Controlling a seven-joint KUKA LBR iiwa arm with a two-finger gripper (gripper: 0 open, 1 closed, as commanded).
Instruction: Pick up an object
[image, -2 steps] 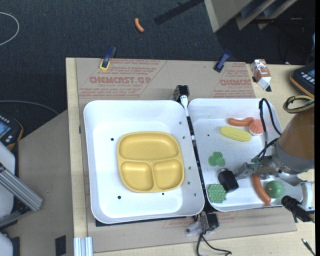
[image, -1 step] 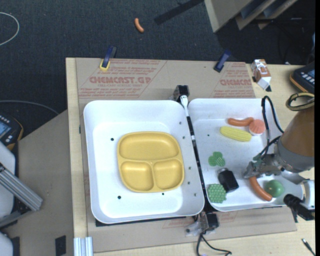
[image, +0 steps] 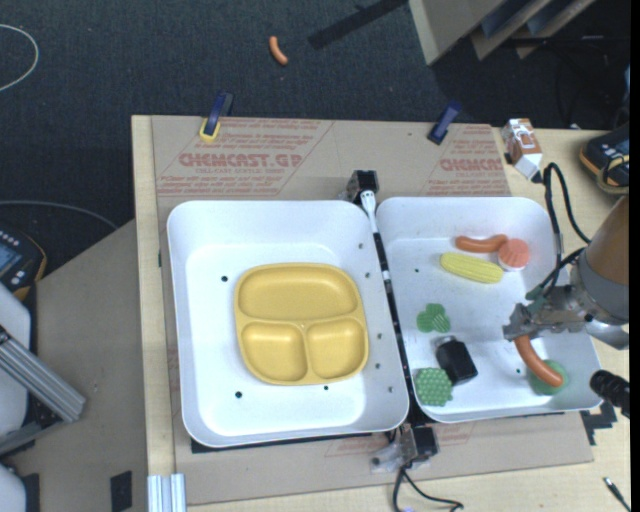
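The right white bin (image: 470, 215) holds several toy foods. An orange sausage (image: 480, 243) lies at the back beside a pink round slice (image: 514, 253), with a yellow corn cob (image: 472, 268) just in front of them. A green broccoli piece (image: 433, 319), a black block (image: 456, 360) and a green textured piece (image: 432, 385) sit toward the bin's left front. A second orange sausage (image: 538, 364) rests on a green piece (image: 553, 380) at the right front. My gripper (image: 530, 325) hangs low over the back end of this sausage, close to it or touching it.
The left white bin (image: 200, 300) bears a yellow divided plate (image: 300, 322). A black clip (image: 362, 185) sits where the bins meet at the back. Cables run along the right bin's far right edge (image: 555, 200). Blue clamps (image: 213, 115) hold the board at the back.
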